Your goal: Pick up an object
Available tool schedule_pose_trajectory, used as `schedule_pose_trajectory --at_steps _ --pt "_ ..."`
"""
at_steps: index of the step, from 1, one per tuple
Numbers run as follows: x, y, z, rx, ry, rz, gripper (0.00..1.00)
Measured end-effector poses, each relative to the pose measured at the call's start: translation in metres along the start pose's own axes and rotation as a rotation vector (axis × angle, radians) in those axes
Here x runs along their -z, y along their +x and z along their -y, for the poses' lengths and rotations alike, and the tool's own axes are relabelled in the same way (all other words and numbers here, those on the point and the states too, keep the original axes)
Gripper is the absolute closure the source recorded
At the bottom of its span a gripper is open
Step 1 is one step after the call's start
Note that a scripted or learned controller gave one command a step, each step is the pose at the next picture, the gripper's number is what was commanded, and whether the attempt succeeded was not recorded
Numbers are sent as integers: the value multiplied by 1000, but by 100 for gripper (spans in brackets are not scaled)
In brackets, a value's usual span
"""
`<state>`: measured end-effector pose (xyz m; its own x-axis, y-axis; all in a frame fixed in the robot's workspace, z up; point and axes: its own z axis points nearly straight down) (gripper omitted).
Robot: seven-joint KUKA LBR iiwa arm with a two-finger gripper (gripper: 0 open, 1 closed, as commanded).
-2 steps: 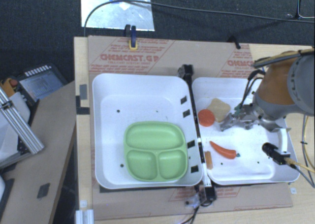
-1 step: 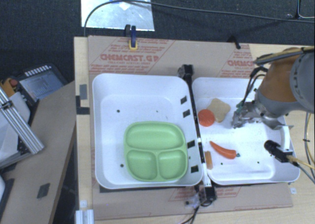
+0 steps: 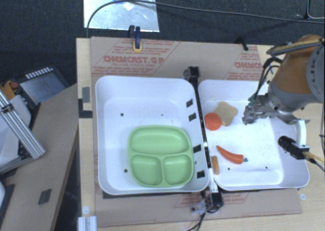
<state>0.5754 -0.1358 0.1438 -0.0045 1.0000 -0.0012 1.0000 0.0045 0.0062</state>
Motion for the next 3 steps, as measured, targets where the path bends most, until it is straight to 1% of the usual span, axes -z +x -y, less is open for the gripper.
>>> schedule_pose_trajectory --at_steps 1,2,3 --pt "48 3 -11 1 -1 0 100" --pt "94 2 -13 1 -1 0 100" --pt "93 49 -35 4 2 -2 100"
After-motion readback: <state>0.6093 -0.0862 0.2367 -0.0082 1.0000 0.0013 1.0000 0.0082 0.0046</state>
